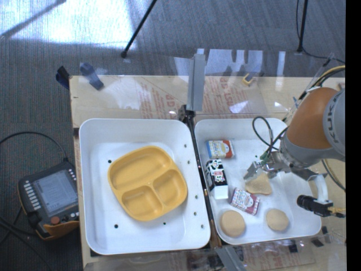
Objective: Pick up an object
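Note:
My gripper (258, 172) is low over the right bin (293, 127), reaching in from the right. It hangs just above a tan wedge-shaped piece (260, 185), at or very near its top edge. The wedge lies on the bin floor and I see nothing lifted. Around it lie a pink packet (245, 201), a round tan biscuit (232, 223), a second round biscuit (277, 220), a black-and-white cow carton (216, 178) and a small red box (220, 148).
The left bin (96, 134) holds a yellow divided plate (148, 182). A metal post (196, 83) stands behind the wall between the bins. A black cable (263, 130) loops over the right bin's back. A teach pendant (49, 196) lies left of the bench.

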Robot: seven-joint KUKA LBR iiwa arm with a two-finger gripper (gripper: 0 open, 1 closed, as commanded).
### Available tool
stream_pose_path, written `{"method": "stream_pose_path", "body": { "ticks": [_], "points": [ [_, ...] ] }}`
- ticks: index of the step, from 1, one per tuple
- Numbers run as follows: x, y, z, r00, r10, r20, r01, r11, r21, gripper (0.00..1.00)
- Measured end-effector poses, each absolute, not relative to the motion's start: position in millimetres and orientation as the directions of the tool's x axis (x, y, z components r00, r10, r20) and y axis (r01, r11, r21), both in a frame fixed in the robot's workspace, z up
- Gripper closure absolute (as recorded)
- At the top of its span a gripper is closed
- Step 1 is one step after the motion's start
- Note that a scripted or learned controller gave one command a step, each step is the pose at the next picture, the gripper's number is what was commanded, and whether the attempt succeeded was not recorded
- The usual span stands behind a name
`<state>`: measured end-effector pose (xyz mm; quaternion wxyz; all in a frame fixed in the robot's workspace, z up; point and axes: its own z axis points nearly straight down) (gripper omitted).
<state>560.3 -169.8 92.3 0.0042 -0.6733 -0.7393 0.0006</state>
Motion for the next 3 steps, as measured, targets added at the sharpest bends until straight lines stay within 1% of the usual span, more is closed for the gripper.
{"method": "stream_pose_path", "body": {
  "ticks": [1, 2, 3],
  "points": [
    [559.6, -103.8, 162.6, -0.102, 0.995, 0.002, 0.995, 0.102, -0.005, 1.0],
    [548.1, -62.8, 184.1, -0.099, 0.995, 0.002, 0.995, 0.099, -0.007, 1.0],
    [599.3, -46.6, 184.2, -0.137, 0.991, 0.001, 0.991, 0.137, -0.005, 1.0]
  ]
}}
